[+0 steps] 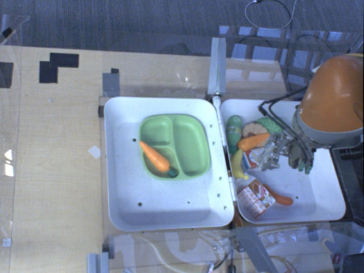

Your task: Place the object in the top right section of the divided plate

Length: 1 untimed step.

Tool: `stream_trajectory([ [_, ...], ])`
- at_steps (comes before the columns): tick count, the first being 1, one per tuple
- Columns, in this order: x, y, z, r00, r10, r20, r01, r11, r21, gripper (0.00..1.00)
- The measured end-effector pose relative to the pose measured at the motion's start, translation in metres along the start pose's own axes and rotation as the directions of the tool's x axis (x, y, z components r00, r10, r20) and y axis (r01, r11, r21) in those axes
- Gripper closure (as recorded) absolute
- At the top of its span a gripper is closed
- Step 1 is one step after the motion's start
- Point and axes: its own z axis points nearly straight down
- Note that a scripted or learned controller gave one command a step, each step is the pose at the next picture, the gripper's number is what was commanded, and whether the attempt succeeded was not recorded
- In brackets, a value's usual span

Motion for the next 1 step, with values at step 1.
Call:
stream_trajectory([
  [1, 0.0179, 0.0234, -0.0464, 0.998, -0.057, 0.002, 0.057, 0.998, 0.000, 1.00],
])
